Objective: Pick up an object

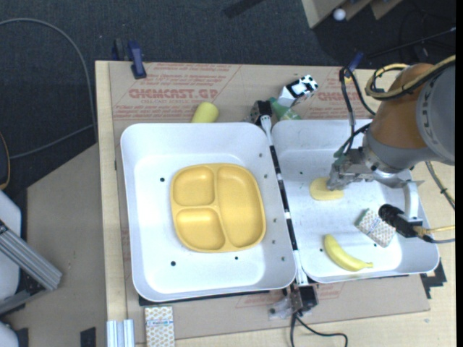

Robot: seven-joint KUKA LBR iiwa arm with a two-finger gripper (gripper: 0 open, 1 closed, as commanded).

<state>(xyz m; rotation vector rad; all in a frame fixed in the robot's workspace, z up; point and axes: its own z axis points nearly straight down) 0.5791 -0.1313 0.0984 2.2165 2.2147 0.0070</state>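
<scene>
— What's closest?
— A banana (346, 254) at the right bin's (312, 149) near edge; beyond it, a pale yellow disc (325, 190).
— And the end effector (337, 176)?
— Just above the disc — approach step, I'd judge. Its opening, I cannot tell. Next: descend squarely, then close.

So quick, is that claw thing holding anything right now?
Gripper: down in the right bin, right at the pale yellow disc; whether it grips the disc cannot be told from this view.
</scene>
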